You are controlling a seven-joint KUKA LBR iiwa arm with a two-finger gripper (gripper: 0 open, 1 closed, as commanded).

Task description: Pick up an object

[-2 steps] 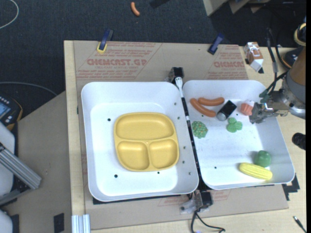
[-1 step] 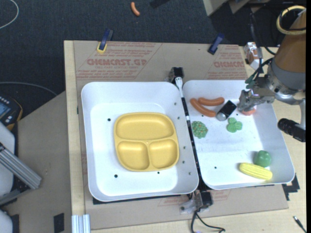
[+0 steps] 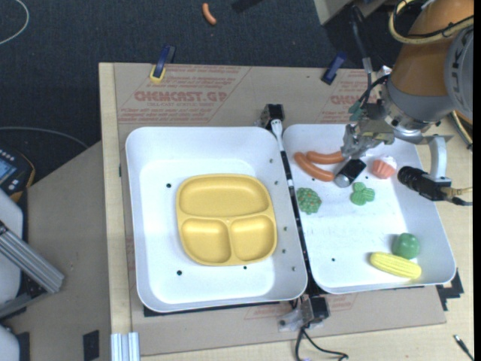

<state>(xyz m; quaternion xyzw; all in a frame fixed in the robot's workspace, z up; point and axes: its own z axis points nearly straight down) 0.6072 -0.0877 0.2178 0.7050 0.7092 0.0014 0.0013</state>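
Over the right bin (image 3: 428, 232), my hand (image 3: 358, 147), grip unclear, hovers above two sausages (image 3: 319, 164), two broccoli, one corn; left bin (image 3: 150, 201) holds one yellow tray (image 3: 225, 218).

Desk (image 3: 225, 89) topped with printed brown cardboard, standing on dark carpet (image 3: 90, 21). Blue clamps (image 3: 161, 62) grip the desk's far edge. Beyond that edge, a small orange object (image 3: 209, 13) lies on the carpet; left of the desk, an aluminium rail (image 3: 30, 260).
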